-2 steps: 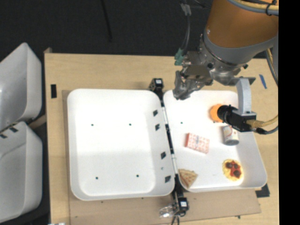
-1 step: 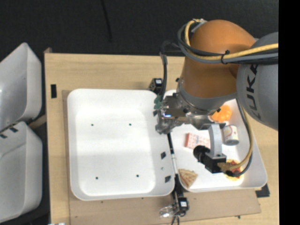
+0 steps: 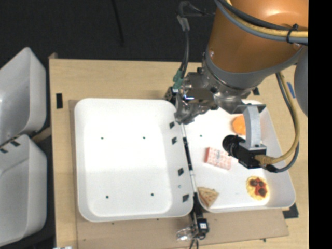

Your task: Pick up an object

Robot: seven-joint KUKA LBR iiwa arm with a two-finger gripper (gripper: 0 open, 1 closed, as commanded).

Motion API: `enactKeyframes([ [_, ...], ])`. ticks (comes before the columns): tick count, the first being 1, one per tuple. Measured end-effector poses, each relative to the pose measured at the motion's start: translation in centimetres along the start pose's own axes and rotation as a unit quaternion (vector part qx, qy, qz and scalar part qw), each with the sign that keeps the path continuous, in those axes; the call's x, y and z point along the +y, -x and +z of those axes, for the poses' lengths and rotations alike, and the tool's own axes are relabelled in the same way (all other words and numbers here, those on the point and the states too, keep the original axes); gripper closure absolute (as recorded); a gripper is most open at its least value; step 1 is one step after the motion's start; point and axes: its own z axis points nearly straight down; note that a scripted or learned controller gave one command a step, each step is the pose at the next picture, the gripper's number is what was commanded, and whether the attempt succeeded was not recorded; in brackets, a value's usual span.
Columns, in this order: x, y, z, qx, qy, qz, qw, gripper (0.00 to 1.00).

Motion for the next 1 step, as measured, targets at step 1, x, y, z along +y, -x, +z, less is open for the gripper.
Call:
enactKeyframes([
  [1,1.37,-2.15,8.82,-0.003,-0.011,0.001,0.9999,1.00],
])
